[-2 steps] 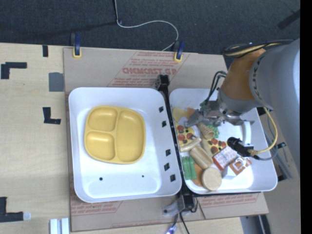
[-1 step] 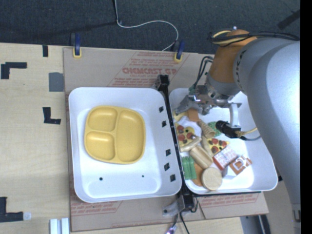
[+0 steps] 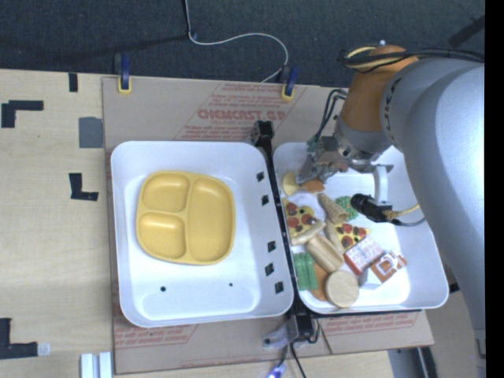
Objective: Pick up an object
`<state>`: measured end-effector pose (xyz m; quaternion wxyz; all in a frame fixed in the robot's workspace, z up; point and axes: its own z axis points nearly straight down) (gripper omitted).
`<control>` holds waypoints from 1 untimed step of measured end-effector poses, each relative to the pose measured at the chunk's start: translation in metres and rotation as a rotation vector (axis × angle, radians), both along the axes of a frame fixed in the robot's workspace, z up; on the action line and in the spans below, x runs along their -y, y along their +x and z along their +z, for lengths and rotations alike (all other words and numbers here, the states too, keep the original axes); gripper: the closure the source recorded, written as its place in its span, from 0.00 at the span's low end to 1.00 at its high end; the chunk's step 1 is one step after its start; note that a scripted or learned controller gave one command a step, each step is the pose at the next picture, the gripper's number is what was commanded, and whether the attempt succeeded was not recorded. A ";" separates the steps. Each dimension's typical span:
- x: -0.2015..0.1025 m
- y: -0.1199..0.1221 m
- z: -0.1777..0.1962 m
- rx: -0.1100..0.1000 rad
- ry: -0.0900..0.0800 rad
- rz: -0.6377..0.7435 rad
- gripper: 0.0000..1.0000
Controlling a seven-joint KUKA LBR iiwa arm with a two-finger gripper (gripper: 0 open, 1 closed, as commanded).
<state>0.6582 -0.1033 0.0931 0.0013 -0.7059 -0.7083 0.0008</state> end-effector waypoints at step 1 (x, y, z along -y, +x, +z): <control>-0.087 -0.038 0.096 0.008 0.004 0.006 1.00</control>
